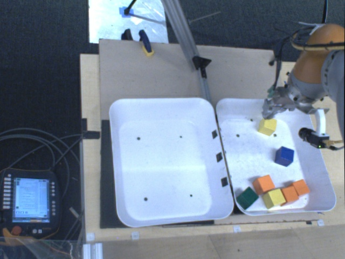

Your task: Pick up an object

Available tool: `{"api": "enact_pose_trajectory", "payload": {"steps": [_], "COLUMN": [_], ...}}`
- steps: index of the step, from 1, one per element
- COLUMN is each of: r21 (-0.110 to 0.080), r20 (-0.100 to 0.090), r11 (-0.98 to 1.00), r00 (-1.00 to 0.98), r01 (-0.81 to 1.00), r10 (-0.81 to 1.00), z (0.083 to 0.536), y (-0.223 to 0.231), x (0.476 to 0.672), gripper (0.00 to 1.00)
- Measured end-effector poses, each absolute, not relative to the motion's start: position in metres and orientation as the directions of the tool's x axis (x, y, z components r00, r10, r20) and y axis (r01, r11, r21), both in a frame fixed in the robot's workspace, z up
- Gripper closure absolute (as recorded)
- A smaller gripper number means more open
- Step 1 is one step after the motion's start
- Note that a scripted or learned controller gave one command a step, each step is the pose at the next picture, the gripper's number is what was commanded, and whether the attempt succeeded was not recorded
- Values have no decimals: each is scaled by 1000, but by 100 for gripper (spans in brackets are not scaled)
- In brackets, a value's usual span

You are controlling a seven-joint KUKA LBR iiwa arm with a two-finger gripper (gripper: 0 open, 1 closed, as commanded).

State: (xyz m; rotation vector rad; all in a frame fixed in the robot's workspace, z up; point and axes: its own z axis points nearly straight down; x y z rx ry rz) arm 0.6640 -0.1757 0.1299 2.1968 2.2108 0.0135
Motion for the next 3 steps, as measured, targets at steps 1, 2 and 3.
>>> {"api": "enact_pose_trajectory", "payload": {"steps": [1, 2, 3], "r21": [8, 9, 3], "r20": [-2, -3, 1], "r11": [5, 5, 10], "r00": [-5, -5, -10], "r01": [1000, 1000, 1000], "r10": [1000, 1000, 1000], "z": [176, 231, 228], "y": [-178, -178, -130], "x": [670, 672, 675], "gripper": [100, 100, 100]}}
